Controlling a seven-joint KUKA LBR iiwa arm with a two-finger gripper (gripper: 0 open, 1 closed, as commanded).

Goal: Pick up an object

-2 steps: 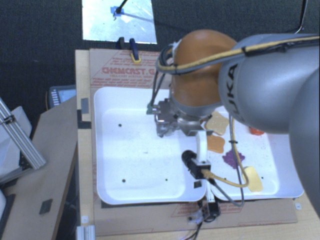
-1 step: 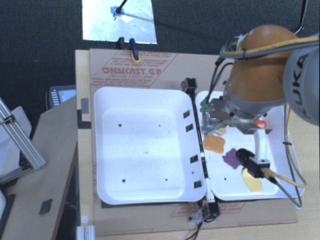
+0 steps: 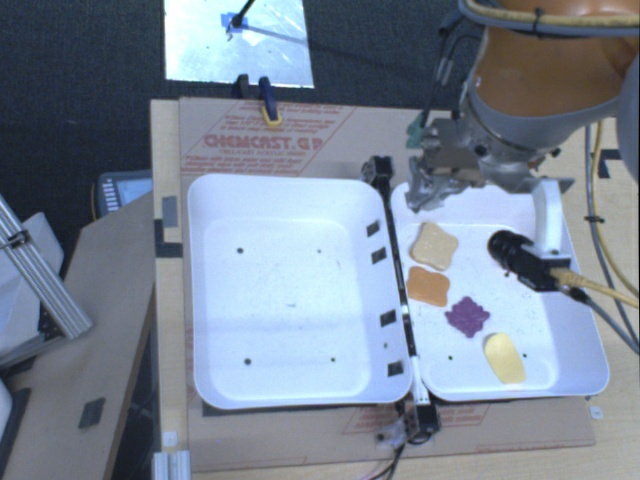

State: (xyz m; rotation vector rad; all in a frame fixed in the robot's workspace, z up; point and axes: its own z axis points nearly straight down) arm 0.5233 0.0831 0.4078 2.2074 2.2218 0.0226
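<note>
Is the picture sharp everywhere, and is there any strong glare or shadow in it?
Camera view: the metal sheet at the top shines with glare; the arm's orange band is close to the lens and looks soft; the gripper casts a faint shadow on the right bin; the purple piece looks slightly blurred.

Landmark: right bin (image 3: pixel 590 363). Left bin (image 3: pixel 290 288) beside it, touching along shared edge. Inside right bin: toast slice (image 3: pixel 435 245) near far-left part; flat biscuit piece (image 3: pixel 429 287) just in front of toast; bumpy cluster (image 3: pixel 467 316) right of biscuit, nearer front; oval piece (image 3: pixel 504 357) at front, right of cluster. Gripper (image 3: pixel 428 193) over far-left corner, behind toast
</note>
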